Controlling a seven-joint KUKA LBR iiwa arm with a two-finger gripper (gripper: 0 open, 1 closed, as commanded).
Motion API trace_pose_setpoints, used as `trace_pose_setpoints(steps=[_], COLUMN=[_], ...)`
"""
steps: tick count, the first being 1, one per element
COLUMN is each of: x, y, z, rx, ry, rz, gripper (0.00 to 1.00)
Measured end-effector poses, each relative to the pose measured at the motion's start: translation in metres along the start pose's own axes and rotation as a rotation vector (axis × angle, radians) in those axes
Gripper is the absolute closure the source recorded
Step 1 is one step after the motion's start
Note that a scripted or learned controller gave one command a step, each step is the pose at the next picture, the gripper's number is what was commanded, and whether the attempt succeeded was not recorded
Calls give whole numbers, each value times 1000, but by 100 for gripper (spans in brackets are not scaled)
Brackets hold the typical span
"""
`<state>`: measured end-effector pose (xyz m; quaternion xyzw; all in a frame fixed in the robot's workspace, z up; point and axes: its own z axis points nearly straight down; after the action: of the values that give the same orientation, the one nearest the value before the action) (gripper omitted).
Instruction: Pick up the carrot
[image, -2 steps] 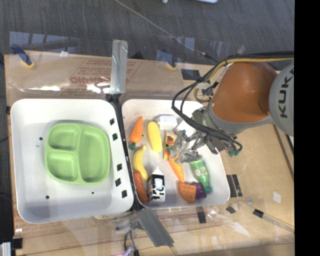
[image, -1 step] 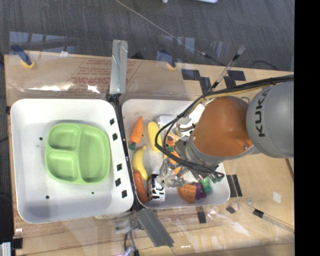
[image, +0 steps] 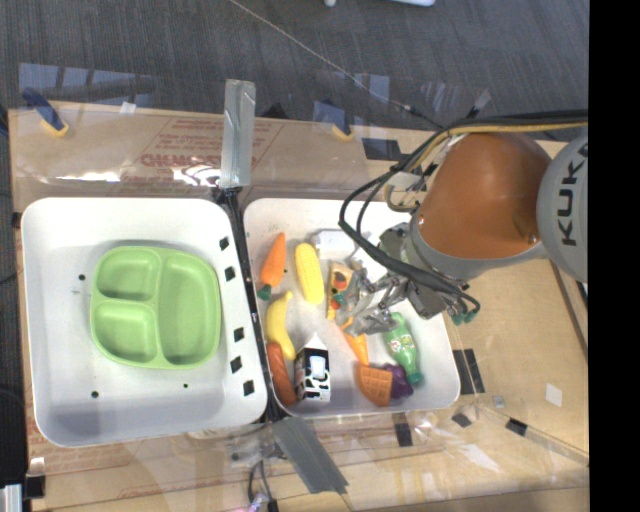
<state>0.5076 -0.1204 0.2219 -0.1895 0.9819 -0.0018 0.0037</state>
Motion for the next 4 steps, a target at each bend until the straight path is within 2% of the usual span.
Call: trace_pose_setpoints(steps=[1, 2, 3, 4], x=[-1, -12, -45, 15], y=[53, 44, 62, 36], z=[30, -54, -40, -26], rx=[-7, 0, -5, -9], ry=[6, -1, 2, 7], rz=[-118, -70, -438, -724], gripper=[100, 100, 100, 100])
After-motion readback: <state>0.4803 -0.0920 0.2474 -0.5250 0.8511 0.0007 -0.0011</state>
